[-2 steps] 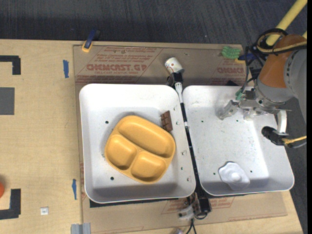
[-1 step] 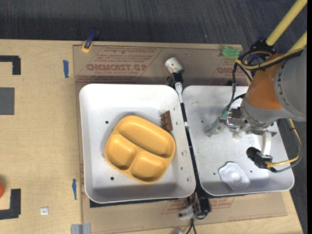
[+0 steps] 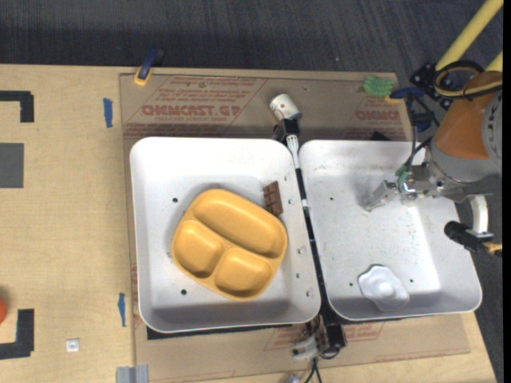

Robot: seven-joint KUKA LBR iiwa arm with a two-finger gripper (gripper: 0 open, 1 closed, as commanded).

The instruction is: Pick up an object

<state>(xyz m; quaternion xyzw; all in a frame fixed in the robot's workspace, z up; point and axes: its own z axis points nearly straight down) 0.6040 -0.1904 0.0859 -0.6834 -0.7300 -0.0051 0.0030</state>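
Counter (image 3: 56, 238) carries two shallow white bins side by side on a brown cardboard sheet (image 3: 200, 106).

Left bin (image 3: 152, 166): a yellow divided tray (image 3: 229, 242) with three compartments lies near the middle, turned at a slant. A small brown block (image 3: 272, 198) sits just beside the tray's upper right edge, close to the bin's right wall.

Right bin (image 3: 447, 294): a clear, whitish plastic piece (image 3: 382, 286) rests near the front wall, left of centre. Floor of this bin shows faint greenish specks.

Arm enters from the right; orange band (image 3: 467, 126) is above the right bin's far right corner. Claw (image 3: 383, 194) hangs over the upper middle of the right bin, well apart from the clear plastic piece. Claw is small and blurred here; cannot tell whether it stands apart or together, and nothing is seen between its tips.

Between the bins runs a dark divider strip, with a small white-headed fitting (image 3: 282, 104) at its far end. A yellow-and-blue clamp (image 3: 146, 68) and a green clamp (image 3: 375, 86) grip the far edge of the cardboard. Blue tape marks (image 3: 108, 112) on the counter left of the bins.
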